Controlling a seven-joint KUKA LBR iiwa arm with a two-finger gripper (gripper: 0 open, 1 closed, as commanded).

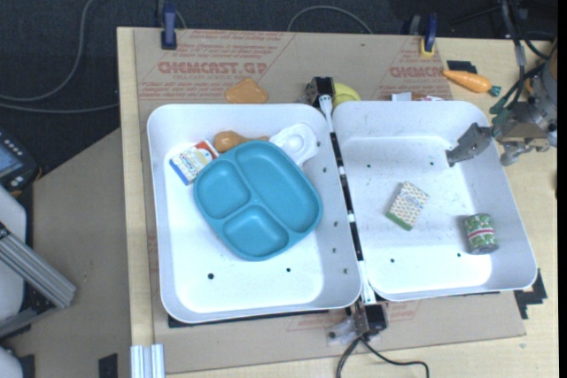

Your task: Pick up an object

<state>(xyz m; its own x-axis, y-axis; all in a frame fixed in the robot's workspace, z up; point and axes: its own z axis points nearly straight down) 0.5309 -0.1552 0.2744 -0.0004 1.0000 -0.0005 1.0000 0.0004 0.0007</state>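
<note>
- The end effector (pixel 485 148) sits at the right bin's (pixel 390 279) far right corner, above the bin floor, with two dark fingers (pixel 464 146) spread apart and nothing between them
- Just below and to its left on the bin floor lies a small patterned box (pixel 407 205), tilted, apart from the fingers
- Straight below it, near the bin's right wall, lies a small green patterned can (pixel 479 234) on its side
- Nothing lies on the bin floor between the end effector and these two things
- Well to its left, in the left bin (pixel 177 261), a blue divided tray (pixel 257 198) lies over a white piece (pixel 295 140), an orange ball (pixel 229 140) and a small printed packet (pixel 190 162)
- Above it on the bench (pixel 142 75) lies an orange carrot-shaped toy (pixel 469 81); farther left a yellow item (pixel 344 94) and an orange lump (pixel 246 91) rest behind the bins
- The arm comes in from the right edge, its wrist (pixel 530 124) level with the bin's far right rim
</note>
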